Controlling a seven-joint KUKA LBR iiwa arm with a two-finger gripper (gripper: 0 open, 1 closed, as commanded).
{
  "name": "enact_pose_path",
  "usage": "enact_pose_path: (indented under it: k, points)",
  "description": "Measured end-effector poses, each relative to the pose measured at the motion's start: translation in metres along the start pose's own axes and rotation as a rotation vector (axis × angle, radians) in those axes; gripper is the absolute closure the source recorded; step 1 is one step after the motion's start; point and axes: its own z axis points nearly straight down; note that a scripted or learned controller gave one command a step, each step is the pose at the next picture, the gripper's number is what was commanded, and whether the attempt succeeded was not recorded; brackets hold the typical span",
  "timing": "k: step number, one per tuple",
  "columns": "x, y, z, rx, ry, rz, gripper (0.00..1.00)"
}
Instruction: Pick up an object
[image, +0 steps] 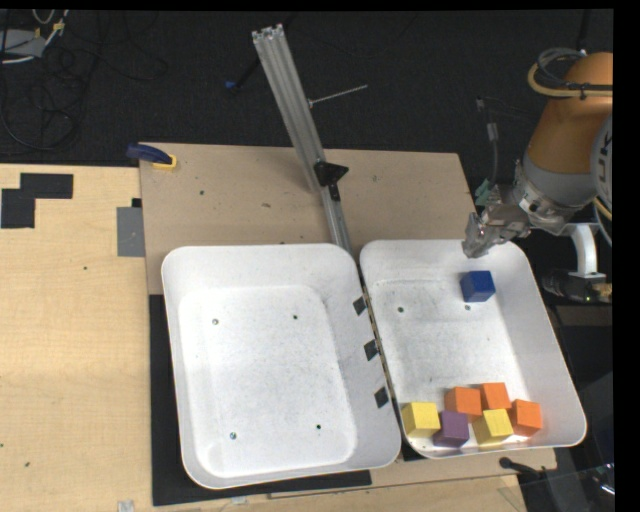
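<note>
Now | wood bench (250, 200), dark floor behind | 2 white bins (260, 440) | end effector (482, 238) state unclear, above blue cube (478, 286)

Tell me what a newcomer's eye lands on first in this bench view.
First, the cluster of orange, yellow and purple blocks huddled in the near corner of the right bin. Next, a lone blue cube near that bin's far edge, with the end effector poised just above it. Then the slanted metal rail running down toward the seam between the bins.
</note>
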Motion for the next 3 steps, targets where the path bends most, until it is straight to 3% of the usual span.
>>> enact_pose_path:
  k: [1, 2, 3]
  points:
    - [-0.001, 0.000, -0.013, 0.005, 0.002, -0.002, 1.00]
    - [0.054, -0.023, -0.006, 0.010, 0.004, -0.006, 1.00]
    - [0.101, -0.028, -0.005, 0.009, 0.004, -0.006, 1.00]
